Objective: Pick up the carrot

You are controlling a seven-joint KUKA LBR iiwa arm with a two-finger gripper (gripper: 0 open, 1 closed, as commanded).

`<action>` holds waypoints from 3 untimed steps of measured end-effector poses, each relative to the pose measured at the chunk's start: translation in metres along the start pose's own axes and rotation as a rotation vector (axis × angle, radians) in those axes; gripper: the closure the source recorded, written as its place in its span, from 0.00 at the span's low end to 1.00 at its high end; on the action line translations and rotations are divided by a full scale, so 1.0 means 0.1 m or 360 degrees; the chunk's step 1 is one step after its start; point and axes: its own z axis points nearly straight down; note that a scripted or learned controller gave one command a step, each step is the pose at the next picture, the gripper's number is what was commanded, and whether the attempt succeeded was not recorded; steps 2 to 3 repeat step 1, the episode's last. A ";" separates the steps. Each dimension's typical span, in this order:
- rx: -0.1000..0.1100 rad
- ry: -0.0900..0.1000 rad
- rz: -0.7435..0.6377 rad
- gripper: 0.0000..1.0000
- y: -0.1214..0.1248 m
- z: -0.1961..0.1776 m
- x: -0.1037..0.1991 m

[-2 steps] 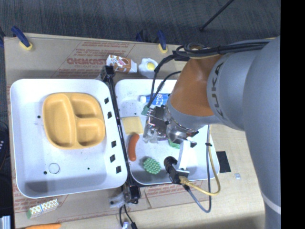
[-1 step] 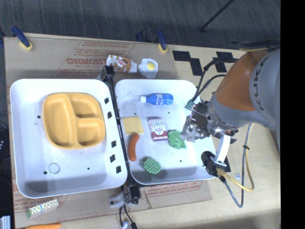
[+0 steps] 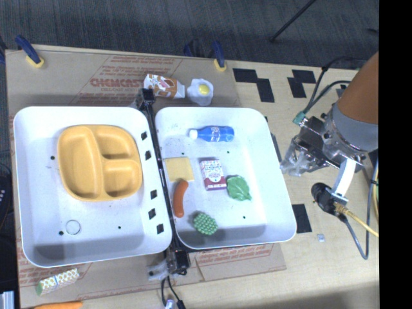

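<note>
starting from the left, the left bin [image 3: 32, 192] held a yellow divided plate [image 3: 100, 159] and nothing i needed. the carrot [image 3: 179, 197], as i took the orange-red stick to be, lay flat in the right bin [image 3: 273, 205], close against its left wall, running roughly parallel to that wall. a pale yellow slice [image 3: 178, 169] sat just above its upper end, nearly touching it, and a green knobbly ball [image 3: 205, 223] lay just beside its lower end. further right were a red carton [image 3: 211, 172], a blue bottle [image 3: 212, 134] and a green leaf piece [image 3: 238, 187], all apart from the carrot.

i judged it a light, stiff toy with a smooth, rounded skin, likely to roll or squirt out of a loose pinch. my plan was to take it across the middle of its length, squeezing across its width, with the near wall leaving little room on that side.

the gripper [image 3: 299, 159] hung outside the right bin, past its right rim, well apart from the carrot. i could not tell whether it was open or closed; it held nothing i could see.
</note>
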 end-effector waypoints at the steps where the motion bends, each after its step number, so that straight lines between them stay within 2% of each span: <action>1: -0.0002 0.0000 -0.0165 1.00 -0.02 -0.70 -0.09; 3: -0.0002 0.0000 -0.0165 1.00 -0.02 -0.70 -0.09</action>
